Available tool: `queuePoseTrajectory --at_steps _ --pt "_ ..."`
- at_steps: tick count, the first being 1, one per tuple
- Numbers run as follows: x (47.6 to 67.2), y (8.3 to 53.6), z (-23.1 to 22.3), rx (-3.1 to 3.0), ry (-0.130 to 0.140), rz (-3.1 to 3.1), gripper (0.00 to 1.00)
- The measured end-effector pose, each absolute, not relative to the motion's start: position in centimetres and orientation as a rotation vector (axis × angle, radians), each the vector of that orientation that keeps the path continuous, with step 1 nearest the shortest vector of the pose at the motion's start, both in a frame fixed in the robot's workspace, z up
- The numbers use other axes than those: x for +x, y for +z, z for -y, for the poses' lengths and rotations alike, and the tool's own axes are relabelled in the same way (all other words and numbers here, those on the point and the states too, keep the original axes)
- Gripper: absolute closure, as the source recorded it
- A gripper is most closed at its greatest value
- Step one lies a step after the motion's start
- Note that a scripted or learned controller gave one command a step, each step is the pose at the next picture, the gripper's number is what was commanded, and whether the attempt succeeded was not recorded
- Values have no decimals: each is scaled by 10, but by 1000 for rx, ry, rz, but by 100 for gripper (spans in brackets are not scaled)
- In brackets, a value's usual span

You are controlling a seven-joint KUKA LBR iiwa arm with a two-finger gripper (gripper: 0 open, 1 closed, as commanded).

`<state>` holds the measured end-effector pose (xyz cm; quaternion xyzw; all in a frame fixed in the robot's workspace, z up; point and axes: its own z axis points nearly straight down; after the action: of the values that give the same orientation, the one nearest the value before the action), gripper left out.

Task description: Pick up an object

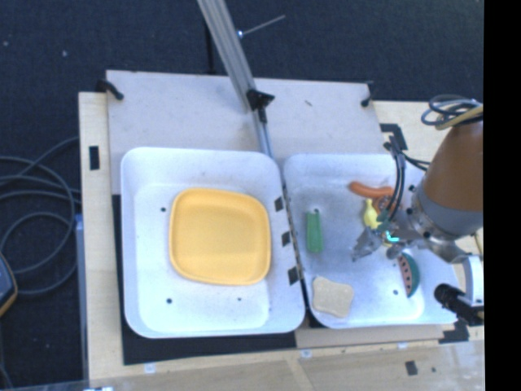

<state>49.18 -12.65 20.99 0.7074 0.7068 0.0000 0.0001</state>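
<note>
No brand or writing can be read on any thing here. The grey arm (456, 182), with its orange band, comes in over the right edge of the worktop (96, 218) and bends down into the right bin (342, 169). Its claw (376, 241) hangs low above the bin floor, and I cannot tell how wide it stands or whether it has hold of something. Near it, toward the bin's far edge, are an orange piece (368, 190) and a yellow piece (371, 216). A watermelon slice (408, 274) lies at the near right corner. A green stick (314, 230) lies close to the left wall, and a bread slice (332, 296) is at the near left corner. The left bin (146, 169) carries a yellow plate (220, 236).
</note>
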Motion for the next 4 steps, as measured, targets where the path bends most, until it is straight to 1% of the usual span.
queuePoseTrajectory --at_steps 1,2,3,4 --pt "492 210 127 2222 0 -2220 0" --pt "494 168 129 2224 -3 -2222 0" --pt "493 107 126 2223 -2 -2221 0" --pt "494 102 127 2220 4 -2219 0"
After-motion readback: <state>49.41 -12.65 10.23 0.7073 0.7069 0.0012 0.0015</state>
